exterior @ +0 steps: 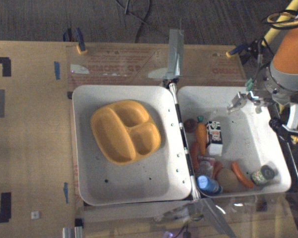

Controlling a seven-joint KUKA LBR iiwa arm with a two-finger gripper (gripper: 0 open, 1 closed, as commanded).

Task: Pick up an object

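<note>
The worktop (30, 133) carries two white bins. The left bin (89, 182) holds a yellow divided tray (125, 131). The right bin (248, 133), right of centre, holds the pickable clutter along its left and lower sides: a small carton (214, 138), a carrot (201, 138), a blue-capped bottle (206, 183). The gripper (244, 100) hovers above the bin's upper right; I cannot tell its state. Best aim for the carton, which stands slightly apart.

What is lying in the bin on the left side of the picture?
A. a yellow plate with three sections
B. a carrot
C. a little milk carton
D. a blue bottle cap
A. The yellow plate, split into three sections, lies in the left bin; the milk carton, carrot and blue cap are all in the right bin.
</note>
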